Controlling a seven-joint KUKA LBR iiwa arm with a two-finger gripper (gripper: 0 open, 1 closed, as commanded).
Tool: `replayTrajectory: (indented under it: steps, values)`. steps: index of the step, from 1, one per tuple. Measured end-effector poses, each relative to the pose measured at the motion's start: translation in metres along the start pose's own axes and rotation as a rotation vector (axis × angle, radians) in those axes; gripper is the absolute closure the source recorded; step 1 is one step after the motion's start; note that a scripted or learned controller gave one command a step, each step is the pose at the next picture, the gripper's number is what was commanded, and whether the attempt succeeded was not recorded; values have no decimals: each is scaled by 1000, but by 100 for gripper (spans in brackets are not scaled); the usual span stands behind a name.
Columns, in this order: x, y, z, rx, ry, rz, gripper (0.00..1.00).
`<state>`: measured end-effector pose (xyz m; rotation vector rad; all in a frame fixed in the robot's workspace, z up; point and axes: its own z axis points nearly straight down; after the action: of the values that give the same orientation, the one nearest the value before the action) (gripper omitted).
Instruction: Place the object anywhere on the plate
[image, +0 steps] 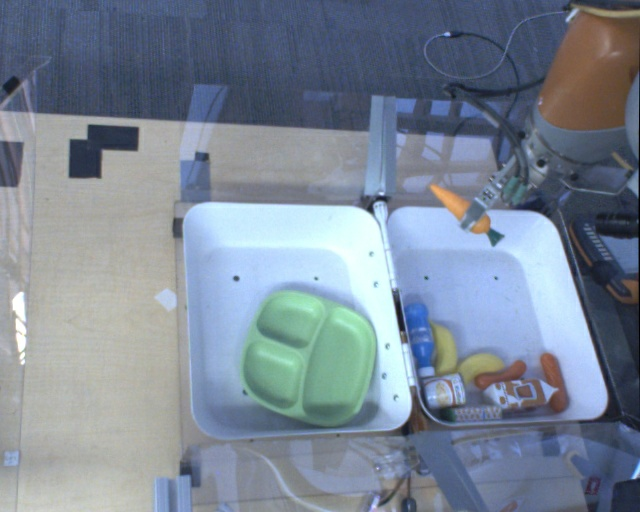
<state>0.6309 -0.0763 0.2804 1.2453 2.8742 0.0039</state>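
The wooden bench carries a black L-shaped mark toward 10 o'clock, and the two white bins sit side by side past it. The left bin holds a green plate with three sections, lying tilted toward the bin's 5 o'clock corner, close to the wall shared with the other bin. The right bin has its things gathered along its 6 o'clock wall: a blue bottle lies against the dividing wall, a yellow banana-like piece is just beside it, a small can lies below those, and a white carton lies next to the can among orange-red sausage shapes near the 5 o'clock corner. At the bin's 12 o'clock edge a toy carrot, orange with a green tip, hangs tilted above the rim, its orange end pointing to 10 o'clock and its green end to 4 o'clock. The gripper comes down from 2 o'clock and its fingers are closed on the carrot near its green end. The carrot is well apart from the plate, with the dividing wall between them. Above the gripper the arm's orange band fills the 1 o'clock corner, with black cables looping beside it.
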Motion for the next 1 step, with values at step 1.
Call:
replayTrajectory:
  steps: [1]
  values:
    - [12,17,-39,0,0,100,100]
